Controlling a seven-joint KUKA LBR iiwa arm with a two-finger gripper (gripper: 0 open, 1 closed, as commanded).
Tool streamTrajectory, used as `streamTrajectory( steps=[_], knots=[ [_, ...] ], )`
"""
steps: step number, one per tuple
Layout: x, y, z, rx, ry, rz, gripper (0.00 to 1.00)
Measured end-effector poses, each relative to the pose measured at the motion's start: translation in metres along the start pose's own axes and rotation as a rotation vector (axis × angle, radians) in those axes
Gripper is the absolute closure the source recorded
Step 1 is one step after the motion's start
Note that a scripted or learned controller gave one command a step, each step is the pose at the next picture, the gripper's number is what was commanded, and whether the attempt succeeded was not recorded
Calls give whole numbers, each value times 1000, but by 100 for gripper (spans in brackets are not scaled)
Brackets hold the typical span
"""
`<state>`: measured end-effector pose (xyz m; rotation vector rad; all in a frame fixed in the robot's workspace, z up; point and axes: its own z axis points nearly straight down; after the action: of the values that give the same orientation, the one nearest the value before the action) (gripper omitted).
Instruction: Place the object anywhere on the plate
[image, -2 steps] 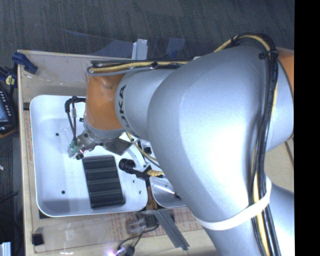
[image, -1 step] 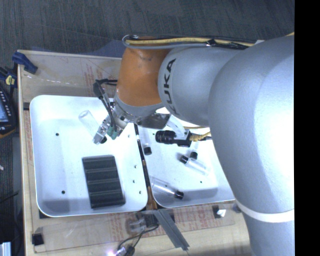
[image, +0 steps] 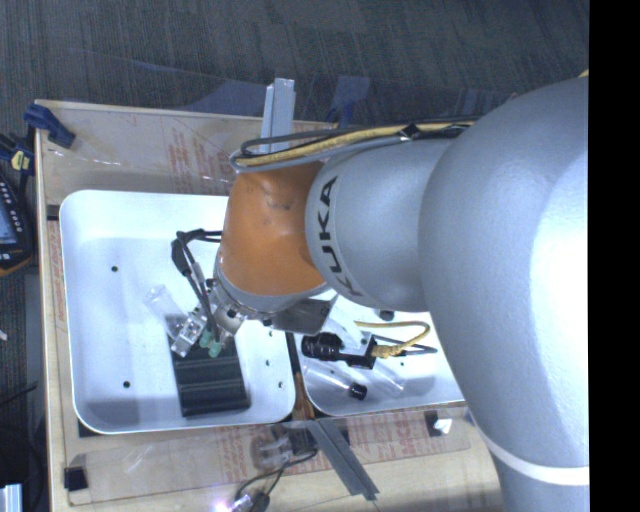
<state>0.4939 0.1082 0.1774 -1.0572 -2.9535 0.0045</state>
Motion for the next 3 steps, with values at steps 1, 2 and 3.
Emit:
streamTrajectory(
  steps=[1,2,3],
  knots=[
    [30,71,67,1,0,-6,100],
    [34,48,-122,-6,-4,-22,100],
    [51,59,86,0,-2,177,100]
  ],
)
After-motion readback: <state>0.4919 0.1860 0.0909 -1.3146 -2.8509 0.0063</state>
